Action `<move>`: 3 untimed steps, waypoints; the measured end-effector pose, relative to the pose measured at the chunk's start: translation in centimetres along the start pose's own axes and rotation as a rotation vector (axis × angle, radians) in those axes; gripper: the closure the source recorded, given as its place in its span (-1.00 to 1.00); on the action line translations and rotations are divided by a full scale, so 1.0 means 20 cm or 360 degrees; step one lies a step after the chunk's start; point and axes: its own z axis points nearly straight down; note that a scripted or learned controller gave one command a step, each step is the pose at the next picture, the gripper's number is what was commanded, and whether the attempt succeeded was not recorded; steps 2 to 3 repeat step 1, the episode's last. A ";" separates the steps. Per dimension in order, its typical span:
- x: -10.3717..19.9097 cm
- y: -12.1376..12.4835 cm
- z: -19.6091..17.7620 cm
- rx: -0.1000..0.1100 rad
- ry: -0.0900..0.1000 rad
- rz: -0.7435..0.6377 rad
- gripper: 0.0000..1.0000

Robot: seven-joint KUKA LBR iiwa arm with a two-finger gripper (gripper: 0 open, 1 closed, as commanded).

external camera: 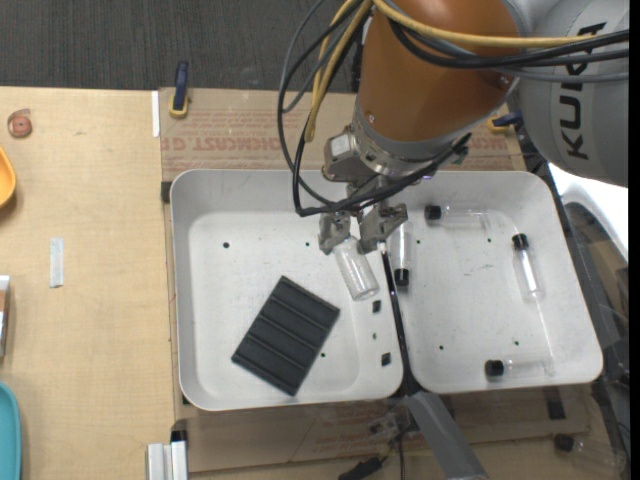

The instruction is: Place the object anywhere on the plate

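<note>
We are seeing the gripper (352,246) hanging over the left bin (182,298), close to that bin's right edge, where it is meeting the right bin (470,313). Its two fingers are clamping a clear tube (358,274). The tube's upper end is sitting between the fingertips and the rest is slanting down towards the bin's near right corner. We cannot tell whether its lower end is touching the bin floor.

The plate (288,335), a black ribbed rectangle, is lying flat in the near half of the left bin, turned at an angle to the bin's edges. The tube is sitting apart from the plate, just beyond the plate's far right corner and nearer the bin's right edge, and no part of it is lying over the plate.

Two small black bits (377,306) are lying on the left bin's floor between the plate and the right edge.

In the right bin we are counting four more clear tubes with black caps:
- The edge tube (401,260) is lying along the bin's left edge, just beside the gripper.
- The far tube (462,216) is lying along the far edge.
- The right tube (528,268) is lying near the right edge.
- The near tube (520,368) is lying along the near edge.

Both bins are sitting on cardboard (250,143) on the bench (90,348). A blue clamp (181,80) is standing at the bench's far edge, and a white strip (56,263) is lying left of the bins.
</note>
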 end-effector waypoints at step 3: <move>-0.07 -0.14 -0.56 0.0003 -0.0005 -0.0456 1.00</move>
